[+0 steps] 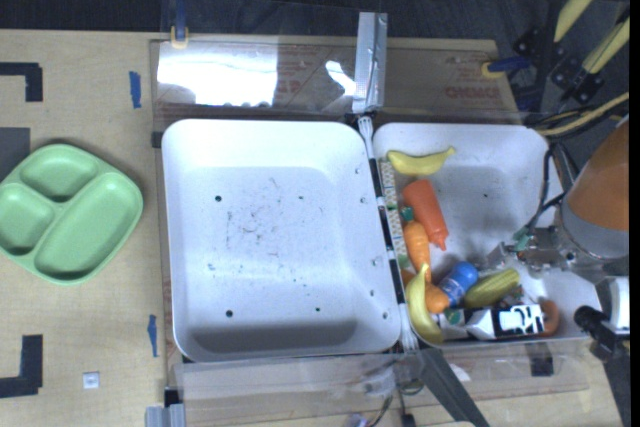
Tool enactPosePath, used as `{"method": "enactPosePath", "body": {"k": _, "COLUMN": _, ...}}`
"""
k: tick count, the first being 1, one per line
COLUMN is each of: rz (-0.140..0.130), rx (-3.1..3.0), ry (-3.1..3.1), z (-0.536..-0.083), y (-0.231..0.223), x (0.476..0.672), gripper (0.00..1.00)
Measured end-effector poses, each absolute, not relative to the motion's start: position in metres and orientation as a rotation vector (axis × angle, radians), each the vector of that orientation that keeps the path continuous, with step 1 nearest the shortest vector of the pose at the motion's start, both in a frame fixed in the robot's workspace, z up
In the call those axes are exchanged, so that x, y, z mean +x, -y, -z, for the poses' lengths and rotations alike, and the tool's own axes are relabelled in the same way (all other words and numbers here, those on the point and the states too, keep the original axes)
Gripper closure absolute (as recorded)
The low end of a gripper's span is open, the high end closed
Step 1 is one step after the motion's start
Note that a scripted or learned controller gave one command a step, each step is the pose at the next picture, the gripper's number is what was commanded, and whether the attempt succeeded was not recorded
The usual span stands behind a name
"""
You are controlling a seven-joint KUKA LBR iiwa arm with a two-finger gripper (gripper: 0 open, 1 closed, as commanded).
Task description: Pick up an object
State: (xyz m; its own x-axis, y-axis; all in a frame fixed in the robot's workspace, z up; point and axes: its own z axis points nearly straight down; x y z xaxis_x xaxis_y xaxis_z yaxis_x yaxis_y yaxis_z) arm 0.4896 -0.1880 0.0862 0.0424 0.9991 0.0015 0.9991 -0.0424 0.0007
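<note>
Camera view: gripper (532, 253) low over right bin (500, 150), beside olive banana (492, 287) and blue object (462, 276). Grip state impossible to tell. Nothing visibly lifted yet; pick apparently not done.

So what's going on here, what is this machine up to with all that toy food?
A robot arm, grey with an orange band, reaches in from the right over the right bin. That bin holds a pile of toy food along its left and near side: a yellow banana at the top, an orange carrot below it, and a blue piece lower down. The left bin sits beside it, and a green divided plate lies on the bench. From here, nothing looks lifted yet.
</note>
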Motion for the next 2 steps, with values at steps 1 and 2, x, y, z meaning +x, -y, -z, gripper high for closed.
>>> {"method": "enactPosePath", "body": {"k": 1, "rz": -0.003, "rx": -2.222, "ry": 2.216, "z": -0.187, "y": 0.151, "x": 0.522, "gripper": 0.00}}
{"method": "enactPosePath", "body": {"k": 2, "rz": -0.004, "rx": -2.283, "ry": 2.155, "z": -0.189, "y": 0.183, "x": 0.582, "gripper": 0.00}}
